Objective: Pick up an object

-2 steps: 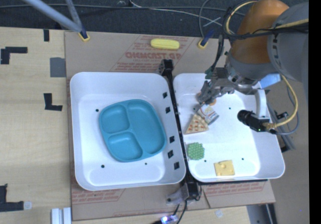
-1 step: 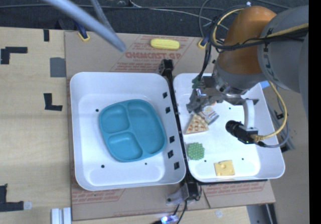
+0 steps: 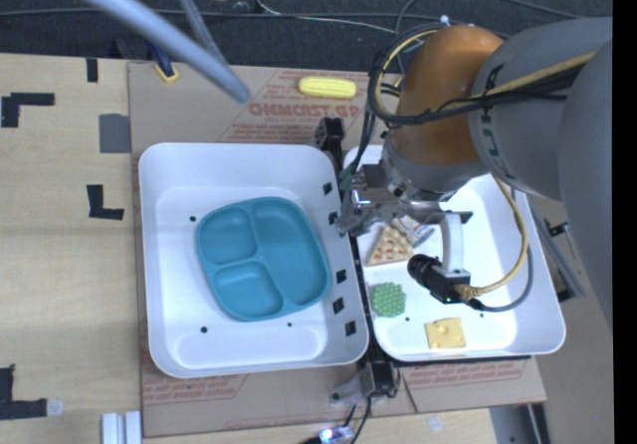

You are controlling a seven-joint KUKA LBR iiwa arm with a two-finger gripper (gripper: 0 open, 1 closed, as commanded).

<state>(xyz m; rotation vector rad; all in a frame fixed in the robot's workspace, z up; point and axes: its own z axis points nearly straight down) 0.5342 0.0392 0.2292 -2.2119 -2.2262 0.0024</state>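
Note:
My gripper (image 3: 386,220) hangs low over the left part of the right bin (image 3: 528,328), under the orange wrist band. Directly below it lies a tan, waffle-patterned wedge (image 3: 390,247), partly covered by the gripper. Whether the gripper touches the wedge cannot be made out. A green bumpy round piece (image 3: 388,300) rests nearer the front of the same bin. A yellow square block (image 3: 445,333) lies to its right, by the front wall.
The left bin (image 3: 159,233) holds a blue divided tray (image 3: 262,258). A yellow oblong object (image 3: 326,87) lies on the cardboard behind the bins. A black cable connector (image 3: 430,275) dangles over the right bin. The grey arm covers the right bin's back right part.

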